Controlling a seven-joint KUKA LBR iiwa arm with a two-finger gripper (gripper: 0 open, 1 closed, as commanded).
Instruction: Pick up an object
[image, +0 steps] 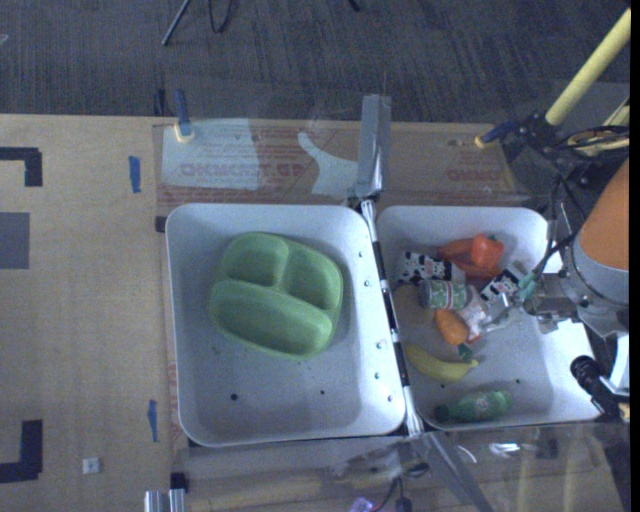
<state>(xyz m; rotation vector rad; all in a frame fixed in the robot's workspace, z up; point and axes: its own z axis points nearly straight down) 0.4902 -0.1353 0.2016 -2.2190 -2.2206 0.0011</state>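
Left bin (190, 330): green divided tray (277, 293) fills its upper middle, leaving open floor along the bottom and right. Right bin (560, 385): can (443, 294), orange pieces (476, 253), banana (440, 364) and green bottle (474, 405) crowd its left and centre, seemingly touching near the can; bare floor lies lower right. Centre rims block crossing low.

My bench (80, 330) looks like matt wood. Both bins (290, 410) look like smooth white plastic; green tray (275, 293) smooth, slightly glossy plastic.
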